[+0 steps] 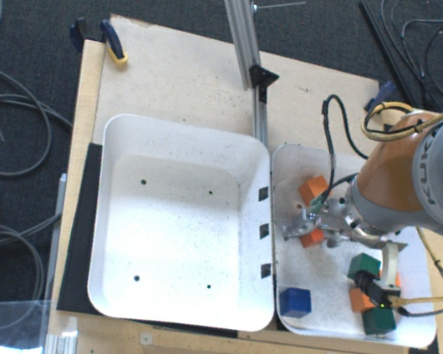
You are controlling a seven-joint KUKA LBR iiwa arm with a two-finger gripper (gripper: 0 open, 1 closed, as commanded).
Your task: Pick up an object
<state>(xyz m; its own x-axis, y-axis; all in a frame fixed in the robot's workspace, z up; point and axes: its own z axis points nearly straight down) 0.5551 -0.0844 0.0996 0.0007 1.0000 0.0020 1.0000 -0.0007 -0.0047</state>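
Observation:
In the right bin (323,321) lie several small blocks. An orange block (314,188) rests near the bin's far left part. A smaller orange-red block (311,239) lies just below my gripper (306,224), which hangs low over the bin's left middle. Whether the gripper touches this block is unclear. A blue block (295,300) sits at the near left corner. A green block (364,267), another orange block (360,300) and a second green block (379,321) cluster at the near right.
The left bin (112,220) stands beside the right one, their walls touching. The bulky grey and orange arm (408,175) covers the right bin's far right part. A metal pole (243,27) slants up from the bench behind the bins. Cables trail beside the arm.

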